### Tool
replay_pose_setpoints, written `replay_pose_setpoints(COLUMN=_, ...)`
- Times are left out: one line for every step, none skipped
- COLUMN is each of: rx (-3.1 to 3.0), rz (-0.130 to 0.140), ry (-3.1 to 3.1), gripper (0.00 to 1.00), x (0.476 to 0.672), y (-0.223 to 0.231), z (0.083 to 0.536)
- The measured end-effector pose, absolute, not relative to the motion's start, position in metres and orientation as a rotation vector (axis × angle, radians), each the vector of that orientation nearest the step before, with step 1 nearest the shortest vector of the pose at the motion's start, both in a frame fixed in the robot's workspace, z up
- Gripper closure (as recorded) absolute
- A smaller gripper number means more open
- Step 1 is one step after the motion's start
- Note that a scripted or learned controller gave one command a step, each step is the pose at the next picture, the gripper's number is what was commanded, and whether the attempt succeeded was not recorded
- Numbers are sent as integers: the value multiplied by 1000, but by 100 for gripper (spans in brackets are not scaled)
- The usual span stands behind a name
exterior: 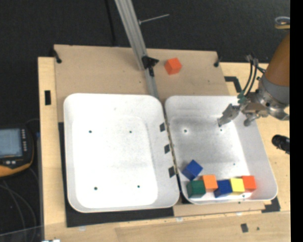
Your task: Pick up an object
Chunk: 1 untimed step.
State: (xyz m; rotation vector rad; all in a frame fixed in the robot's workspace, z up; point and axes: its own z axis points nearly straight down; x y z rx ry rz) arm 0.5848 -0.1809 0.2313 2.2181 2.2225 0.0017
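Coloured blocks unlabelled — gripper above bin.

A robotics lab: plywood bench, two white bins, handheld control pendant, loose cables.

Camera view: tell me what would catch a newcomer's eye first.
The row of coloured cubes crowded along the near edge of the right bin stands out most, with a blue cube tilted just behind it. A lone orange cube sits outside the bins on the board behind them. The gripper hangs over the right bin's far right corner, well away from the cubes.
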Motion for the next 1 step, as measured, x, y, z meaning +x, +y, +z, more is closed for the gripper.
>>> replay_pose_setpoints(rx=2206, rz=10, ry=2226, gripper=0, x=640, y=-130, z=288)
